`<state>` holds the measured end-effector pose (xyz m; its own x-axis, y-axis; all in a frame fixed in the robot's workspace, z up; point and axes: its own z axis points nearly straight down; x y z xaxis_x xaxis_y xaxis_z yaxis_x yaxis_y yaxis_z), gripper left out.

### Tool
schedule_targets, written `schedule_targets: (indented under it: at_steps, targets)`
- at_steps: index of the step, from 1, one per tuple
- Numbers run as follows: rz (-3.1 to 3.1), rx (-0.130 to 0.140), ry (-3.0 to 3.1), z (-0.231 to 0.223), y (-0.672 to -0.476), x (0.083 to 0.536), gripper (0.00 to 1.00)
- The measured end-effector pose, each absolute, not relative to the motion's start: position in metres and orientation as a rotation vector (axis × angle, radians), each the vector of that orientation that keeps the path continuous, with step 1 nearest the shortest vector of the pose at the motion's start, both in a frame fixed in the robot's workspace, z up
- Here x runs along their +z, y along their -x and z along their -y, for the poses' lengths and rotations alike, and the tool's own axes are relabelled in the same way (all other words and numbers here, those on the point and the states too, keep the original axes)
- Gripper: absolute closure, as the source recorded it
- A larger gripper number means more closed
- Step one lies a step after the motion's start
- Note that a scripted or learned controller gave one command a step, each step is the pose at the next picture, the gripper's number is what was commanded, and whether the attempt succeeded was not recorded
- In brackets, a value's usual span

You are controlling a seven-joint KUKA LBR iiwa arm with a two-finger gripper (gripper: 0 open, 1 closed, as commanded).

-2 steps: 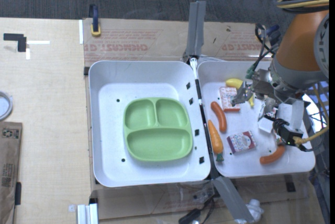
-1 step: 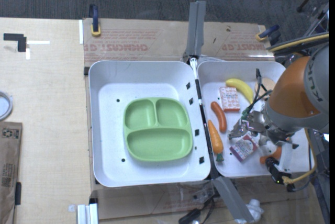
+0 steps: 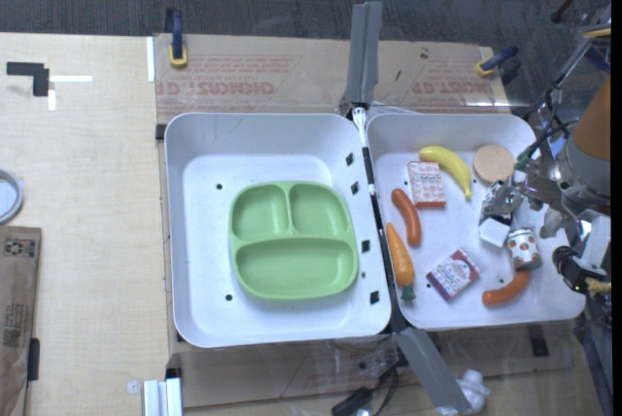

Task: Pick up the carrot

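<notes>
carrot [image 3: 397,255]: right bin [image 3: 442,312], lower-left edge, beside sausage [image 3: 406,215] | gripper [image 3: 502,202]: well right of carrot, over bin's right side | fingers: cannot tell

The arm [image 3: 595,137] enters from the right edge of the camera view, its orange band showing at the far right with grey metal and dark cables just below it. The wrist slants down and to the left, ending in the gripper [image 3: 502,202], a cluster of silvery metal parts set low on the right side of the view. Whether the jaws stand apart or closed cannot be told, as the metal parts blur together at this size.
</notes>
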<state>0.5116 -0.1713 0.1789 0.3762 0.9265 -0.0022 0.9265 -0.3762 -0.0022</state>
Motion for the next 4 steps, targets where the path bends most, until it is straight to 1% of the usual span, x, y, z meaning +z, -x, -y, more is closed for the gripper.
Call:
schedule_targets:
  at_steps: [1,2,3,4]
  targets:
    - [1.994,0.002,2.427,0.118,-0.569,0.1,0.0]
    - [2.139,0.003,2.297,0.141,-0.48,0.111,0.0]
    - [1.927,-0.006,2.482,0.135,-0.479,0.095,0.0]
    - [2.323,0.002,2.114,0.131,-0.526,0.165,0.0]
